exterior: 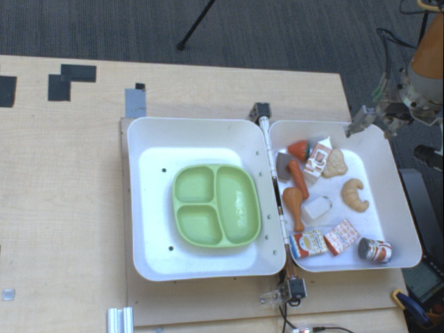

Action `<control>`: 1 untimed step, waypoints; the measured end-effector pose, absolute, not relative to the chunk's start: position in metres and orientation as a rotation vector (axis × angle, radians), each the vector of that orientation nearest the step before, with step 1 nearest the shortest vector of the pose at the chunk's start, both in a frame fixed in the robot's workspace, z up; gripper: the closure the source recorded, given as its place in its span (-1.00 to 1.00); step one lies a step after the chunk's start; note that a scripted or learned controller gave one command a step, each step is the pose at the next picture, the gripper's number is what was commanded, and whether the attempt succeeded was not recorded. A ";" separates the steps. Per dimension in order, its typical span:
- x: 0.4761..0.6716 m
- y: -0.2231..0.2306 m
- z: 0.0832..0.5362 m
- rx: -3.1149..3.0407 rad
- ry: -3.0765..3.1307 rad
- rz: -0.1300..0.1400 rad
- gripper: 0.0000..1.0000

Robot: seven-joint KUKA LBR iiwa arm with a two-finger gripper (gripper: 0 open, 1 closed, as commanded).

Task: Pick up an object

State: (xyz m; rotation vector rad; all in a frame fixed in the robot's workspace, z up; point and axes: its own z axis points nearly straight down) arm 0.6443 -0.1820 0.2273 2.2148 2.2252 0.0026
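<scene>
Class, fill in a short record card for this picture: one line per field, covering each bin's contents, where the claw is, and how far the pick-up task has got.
left bin: holds a green divided plate
right bin: toy food, including a croissant, a carrot, a drumstick and a small can
claw: at the right bin's far right corner, above the rim
task state: nothing visibly picked up yet

A pale green tray (pixel 216 205) is seen in the white left bin (pixel 142 207). In the white right bin (pixel 401 214), an orange carrot (pixel 299 176), a tan croissant (pixel 355 194), a red-and-white carton (pixel 318 159) and a red-banded can (pixel 375 250) are shown.
</scene>
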 end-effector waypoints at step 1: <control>0.604 -0.189 0.144 2.219 2.225 0.001 -1.00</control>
